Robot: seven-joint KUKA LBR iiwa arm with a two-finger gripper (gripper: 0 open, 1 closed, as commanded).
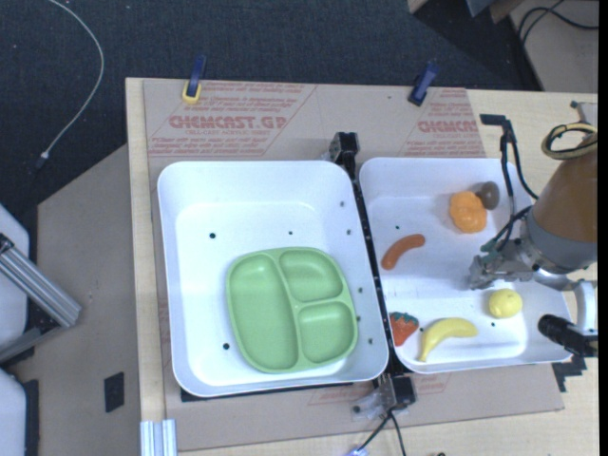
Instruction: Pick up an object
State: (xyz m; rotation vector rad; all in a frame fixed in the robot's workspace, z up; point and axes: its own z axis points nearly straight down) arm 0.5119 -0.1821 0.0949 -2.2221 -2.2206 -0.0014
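Note:
The right bin (432, 183) holds several toy foods. An orange fruit (467, 211) lies at the back, with a small brown piece (487, 194) touching it. A red-orange sausage (403, 250) lies left of centre. A strawberry (404, 327) and a banana (445, 333) rest along the front wall, and a yellow lemon (504, 303) sits to the right of them. My gripper (489, 272) is low inside this bin, just above the lemon and below the orange fruit. Nothing shows in its grasp.
The left bin (190, 255) holds a green divided plate (290, 307). The grey arm with its orange band (570, 202) covers the right bin's right side. A black clamp (344, 146) sits between the bins at the back. Blue and yellow clips (195, 82) stand on the board's far edge.

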